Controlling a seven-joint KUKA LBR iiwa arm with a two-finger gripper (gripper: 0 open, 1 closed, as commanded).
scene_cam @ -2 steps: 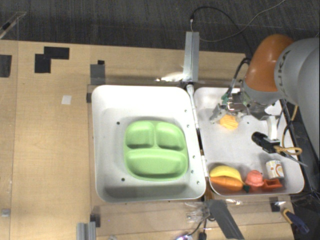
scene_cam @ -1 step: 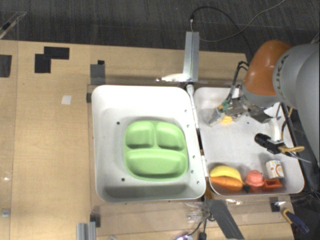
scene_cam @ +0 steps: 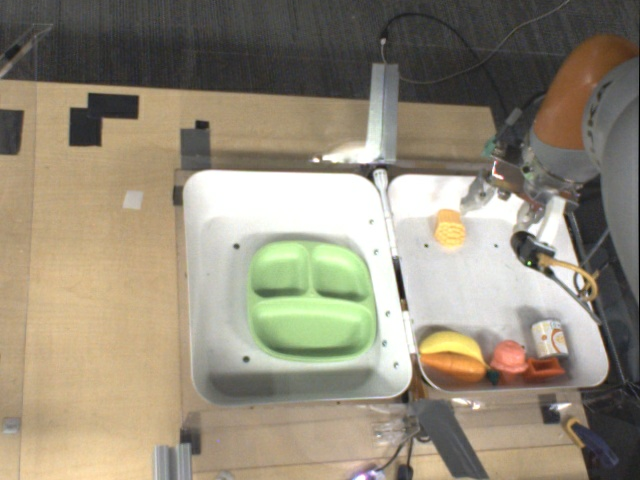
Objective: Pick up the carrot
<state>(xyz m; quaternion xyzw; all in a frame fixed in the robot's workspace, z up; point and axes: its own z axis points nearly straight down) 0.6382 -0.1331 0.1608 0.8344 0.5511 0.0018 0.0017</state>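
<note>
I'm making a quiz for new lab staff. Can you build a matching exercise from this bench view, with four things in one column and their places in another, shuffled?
Things:
1. green divided plate
2. carrot
3. small can
4. yellow ridged piece

Places:
A. near the far edge of the right bin
B. middle of the left bin
C. near right corner of the right bin
D. near edge of the right bin, just under the banana

Pairs: 1-B, 2-D, 3-C, 4-A

Green tray (scene_cam: 311,300) – left bin (scene_cam: 210,268)
</note>
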